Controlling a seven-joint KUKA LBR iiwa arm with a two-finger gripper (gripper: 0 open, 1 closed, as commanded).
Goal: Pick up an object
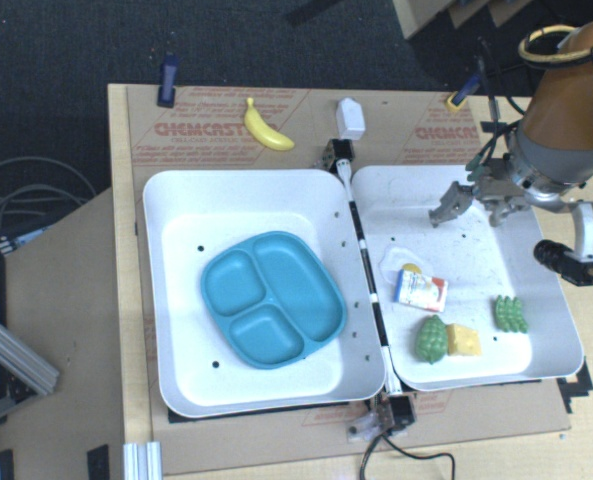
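Note:
The right bin [456,193] holds a small white carton with red and blue print [420,289], a round green fruit [432,339], a yellow block [464,340] beside it, and a small green bumpy piece [510,314]. My gripper [473,205] hangs over the upper part of the right bin, above and to the right of the carton. Its two fingers are spread apart with nothing between them. The grey arm with its orange band [566,108] comes in from the upper right.
The left bin [176,208] holds a blue three-compartment plate [271,298]. A yellow banana [266,128] lies on the cardboard behind the bins, near a small white box [351,118]. Cables run along the divider between the bins.

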